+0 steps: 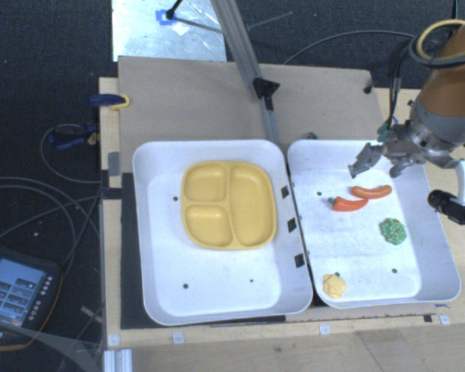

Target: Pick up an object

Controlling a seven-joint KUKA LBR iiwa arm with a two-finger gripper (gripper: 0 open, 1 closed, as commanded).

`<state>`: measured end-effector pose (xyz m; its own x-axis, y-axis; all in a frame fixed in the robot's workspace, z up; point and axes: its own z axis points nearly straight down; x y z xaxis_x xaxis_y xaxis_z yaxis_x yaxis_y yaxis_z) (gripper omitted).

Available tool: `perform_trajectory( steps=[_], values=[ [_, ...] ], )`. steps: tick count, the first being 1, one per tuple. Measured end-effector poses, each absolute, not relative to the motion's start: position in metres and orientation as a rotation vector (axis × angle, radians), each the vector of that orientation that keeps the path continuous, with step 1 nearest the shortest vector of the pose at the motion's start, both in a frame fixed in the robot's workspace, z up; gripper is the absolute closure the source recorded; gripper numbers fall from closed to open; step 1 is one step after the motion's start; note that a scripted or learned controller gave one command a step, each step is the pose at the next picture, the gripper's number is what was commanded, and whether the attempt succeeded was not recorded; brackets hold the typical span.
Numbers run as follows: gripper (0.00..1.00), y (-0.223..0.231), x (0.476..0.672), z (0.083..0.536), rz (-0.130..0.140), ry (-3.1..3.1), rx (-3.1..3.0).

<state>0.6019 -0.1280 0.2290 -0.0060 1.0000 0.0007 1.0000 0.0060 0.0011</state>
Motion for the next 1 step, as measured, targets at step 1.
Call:
perform_trajectory(
  steps=[1],
  values=[
    [0.00, -0.1280, 0.6019, 0.2291, 0.003, 2.226, 2.216]
  ],
)
